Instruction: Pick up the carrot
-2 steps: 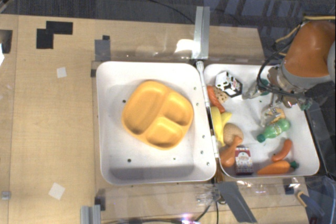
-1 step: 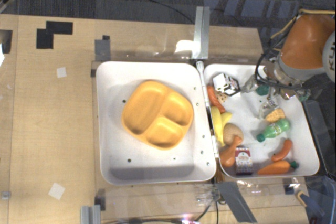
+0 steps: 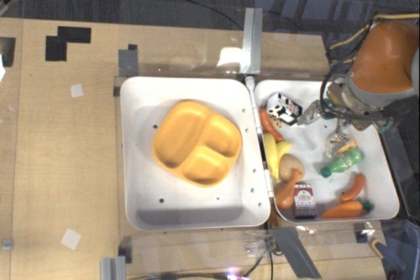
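The carrot (image 3: 343, 210) is orange with a green stem end. It lies flat along the front wall of the right bin (image 3: 392, 203), near its front right corner. The grey arm with its orange band (image 3: 387, 65) hangs over the back right of that bin. Below it, the gripper (image 3: 340, 139) points down just above a green bottle (image 3: 341, 162). It stands well behind the carrot and is not touching it.
A short orange-red piece (image 3: 353, 187) lies just behind the carrot. The bin's left side holds a cow toy (image 3: 283, 108), a red pepper (image 3: 269, 125), a banana (image 3: 276, 154), a potato (image 3: 291, 167), a sausage (image 3: 286, 193) and a red can (image 3: 303, 199). A yellow divided plate (image 3: 197, 141) sits in the left bin (image 3: 141, 206).
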Motion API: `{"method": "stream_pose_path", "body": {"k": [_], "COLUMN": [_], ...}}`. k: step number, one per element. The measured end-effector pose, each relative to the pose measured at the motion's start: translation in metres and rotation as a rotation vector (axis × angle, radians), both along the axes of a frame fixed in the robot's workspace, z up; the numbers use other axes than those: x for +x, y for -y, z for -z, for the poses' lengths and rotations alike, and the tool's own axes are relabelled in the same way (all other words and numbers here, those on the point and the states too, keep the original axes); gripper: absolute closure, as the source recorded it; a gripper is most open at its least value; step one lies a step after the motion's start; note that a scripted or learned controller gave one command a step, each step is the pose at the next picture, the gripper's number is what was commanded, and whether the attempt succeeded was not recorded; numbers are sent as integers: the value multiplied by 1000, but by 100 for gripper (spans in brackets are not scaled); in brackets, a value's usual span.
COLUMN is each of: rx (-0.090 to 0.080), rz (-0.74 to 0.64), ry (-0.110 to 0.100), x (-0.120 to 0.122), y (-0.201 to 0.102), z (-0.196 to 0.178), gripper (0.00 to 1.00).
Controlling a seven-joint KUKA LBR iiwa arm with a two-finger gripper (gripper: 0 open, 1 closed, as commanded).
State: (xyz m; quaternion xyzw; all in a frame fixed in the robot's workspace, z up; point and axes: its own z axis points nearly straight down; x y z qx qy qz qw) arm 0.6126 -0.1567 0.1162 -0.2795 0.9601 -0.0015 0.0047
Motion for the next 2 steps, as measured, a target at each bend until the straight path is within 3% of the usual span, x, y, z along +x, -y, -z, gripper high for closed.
{"method": "stream_pose_path", "body": {"k": [1, 2], "rx": [4, -1], "rz": [447, 126], "ry": [-2, 7], "x": [-27, 37], "y": [33, 48], "z": [12, 23], "gripper": [0, 0]}}
